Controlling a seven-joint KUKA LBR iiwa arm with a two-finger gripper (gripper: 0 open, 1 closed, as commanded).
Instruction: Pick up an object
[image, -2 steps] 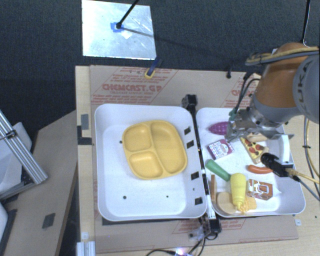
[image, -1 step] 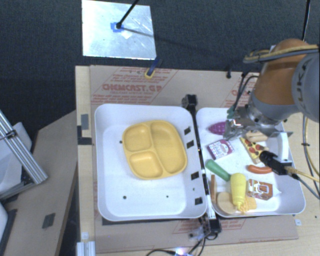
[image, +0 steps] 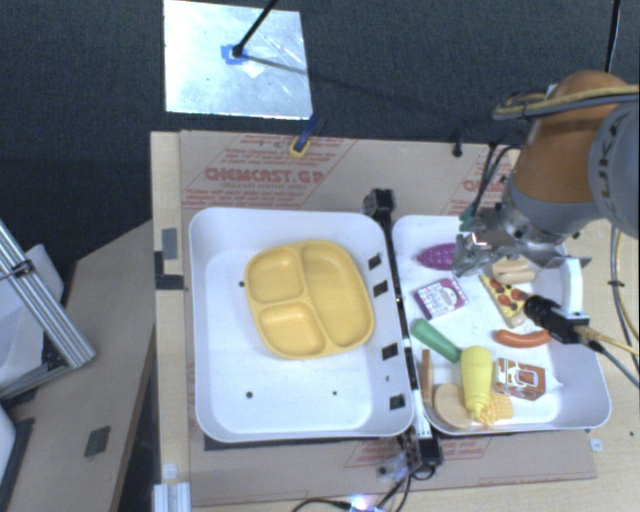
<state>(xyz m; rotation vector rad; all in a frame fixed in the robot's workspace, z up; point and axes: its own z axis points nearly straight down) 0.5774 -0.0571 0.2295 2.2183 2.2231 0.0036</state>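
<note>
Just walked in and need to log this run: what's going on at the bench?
A grey and orange robot arm reaches in from the right over the right bin, which holds toy food: a purple piece, a pizza slice, a hot dog, a green vegetable and a yellow mustard bottle. Its hand is low at the bin's far end, beside the purple piece. The left bin holds a yellow divided plate.

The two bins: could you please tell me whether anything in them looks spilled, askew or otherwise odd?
Nothing stands out. The yellow tray lies flat in the left bin; toy foods lie jumbled but contained in the right bin.
</note>
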